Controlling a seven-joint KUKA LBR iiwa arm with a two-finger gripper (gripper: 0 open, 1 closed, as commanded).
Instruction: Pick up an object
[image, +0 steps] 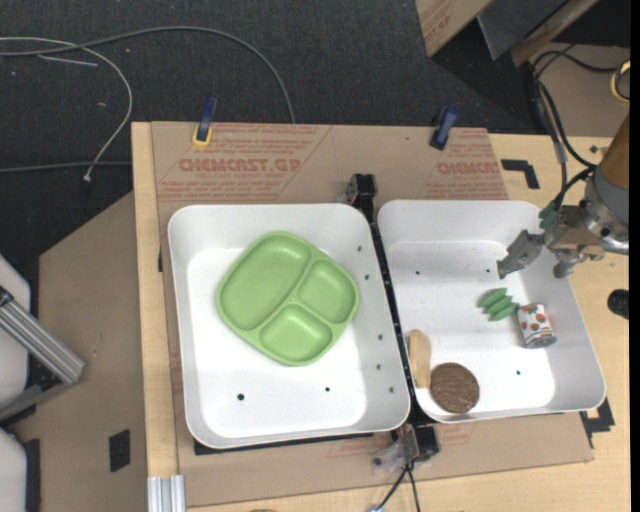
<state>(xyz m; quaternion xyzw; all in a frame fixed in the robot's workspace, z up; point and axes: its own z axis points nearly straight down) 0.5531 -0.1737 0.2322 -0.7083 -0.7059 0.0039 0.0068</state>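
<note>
You have not picked anything up yet, so nearly all the job is left. Look at the gripper (543, 252). It sits above the far right side of the right bin (440, 220). Its two fingers look spread wide, one dark finger (517, 253) pointing left and one toward the right. Nothing is between them.

The things you could grab all lie in that right bin. The small green pea pod (495, 302) lies just below the gripper, nearest to it. Just beside the pod on the right is a little can with red dots (535, 325), tipped on its side. Near the front of the bin sits a round brown cookie (454, 387), and a tan wooden stick (420, 358) lies touching the bin's left wall.

The left bin (200, 400) has a green lunch tray (288, 297) with three parts in it. It is well apart from the gripper.

I think the pea pod is the easy pick. You would need to go down, close and lift.
</note>
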